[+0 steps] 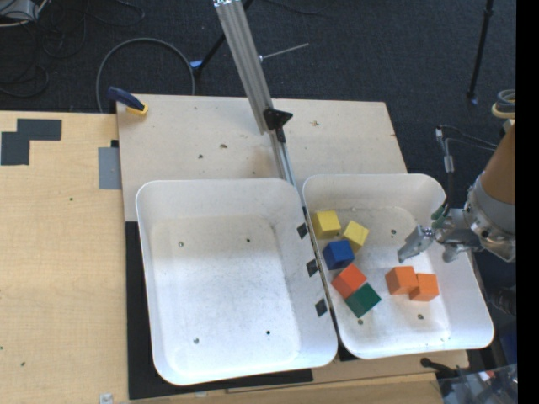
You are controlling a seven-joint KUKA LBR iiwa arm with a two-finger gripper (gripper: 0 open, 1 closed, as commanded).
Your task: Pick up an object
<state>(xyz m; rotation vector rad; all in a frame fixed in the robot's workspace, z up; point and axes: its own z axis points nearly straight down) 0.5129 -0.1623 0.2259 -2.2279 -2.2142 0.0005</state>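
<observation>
Several small cubes lie in the right bin (pixel 421 337). Two yellow cubes (pixel 327 222) (pixel 355 234) sit at the upper left of it, with a blue cube (pixel 338 253) just below them. An orange-red cube (pixel 349 280) touches a green cube (pixel 364 300). Two orange cubes (pixel 402 279) (pixel 425 287) sit side by side near the middle right. My gripper (pixel 432 249) hovers just behind and above these two orange cubes. It is open, with nothing between its fingers (pixel 413 247).
The left bin (pixel 160 310) lies beside the right one, with black clips along the shared wall. A slanted aluminium post (pixel 250 66) rises behind the bins. A tan board (pixel 50 251) lies to the left.
</observation>
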